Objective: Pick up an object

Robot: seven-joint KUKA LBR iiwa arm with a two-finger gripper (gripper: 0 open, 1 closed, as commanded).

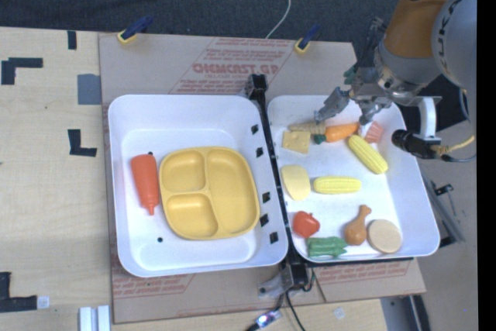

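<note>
The arm [430, 12] reaches down from the right over the right bin [422, 198]; its claw [350, 114] hangs spread open, empty, just above the toy carrot [339, 132].

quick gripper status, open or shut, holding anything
Gripper: open, fingers spread over the small carrot at the far end of the right bin; nothing held between them.

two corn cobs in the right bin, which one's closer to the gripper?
The slanted corn cob near the bin's right wall, just below the gripper. The other cob lies level, lower down toward the middle of the bin.
</note>
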